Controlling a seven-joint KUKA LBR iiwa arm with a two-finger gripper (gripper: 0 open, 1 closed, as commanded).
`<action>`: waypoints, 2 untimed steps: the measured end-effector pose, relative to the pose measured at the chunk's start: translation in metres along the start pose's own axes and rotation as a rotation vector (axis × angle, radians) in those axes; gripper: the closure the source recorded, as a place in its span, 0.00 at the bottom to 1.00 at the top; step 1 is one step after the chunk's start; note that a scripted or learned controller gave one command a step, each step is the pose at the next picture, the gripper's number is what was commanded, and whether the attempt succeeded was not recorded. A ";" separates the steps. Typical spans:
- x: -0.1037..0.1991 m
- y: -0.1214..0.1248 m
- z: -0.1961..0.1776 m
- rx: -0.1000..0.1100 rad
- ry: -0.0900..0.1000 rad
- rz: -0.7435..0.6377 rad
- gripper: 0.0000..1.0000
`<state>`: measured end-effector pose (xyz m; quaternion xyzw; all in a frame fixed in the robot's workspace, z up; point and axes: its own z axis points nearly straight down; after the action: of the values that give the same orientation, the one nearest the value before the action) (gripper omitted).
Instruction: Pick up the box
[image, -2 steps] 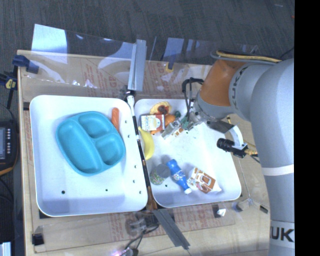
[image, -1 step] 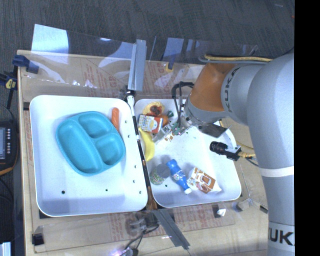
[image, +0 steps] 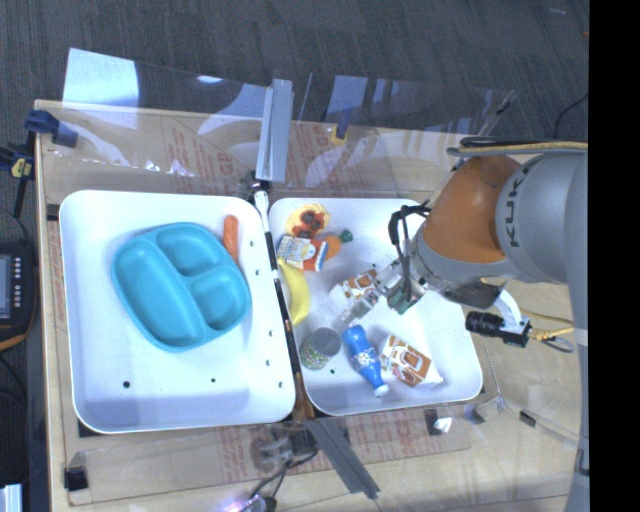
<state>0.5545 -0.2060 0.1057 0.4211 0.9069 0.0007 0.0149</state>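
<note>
Arm (image: 500, 225) reaches in from the right edge over the right bin (image: 455, 345). Hand (image: 393, 292) sits low at the bin's middle, just beside a small box (image: 360, 289); whether its fingers are apart or together cannot be told. Judged step: approach, no grasp confirmed. Next: settle over the box, close, lift straight. A second box (image: 408, 361) lies lower right. Arm housing shows "KU"; package print unreadable.
</note>
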 end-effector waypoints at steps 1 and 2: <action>0.044 0.009 -0.001 -0.003 -0.005 -0.152 0.00; 0.019 0.061 0.001 -0.001 0.002 -0.156 0.00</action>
<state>0.5893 -0.1520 0.1054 0.3492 0.9369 0.0004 0.0143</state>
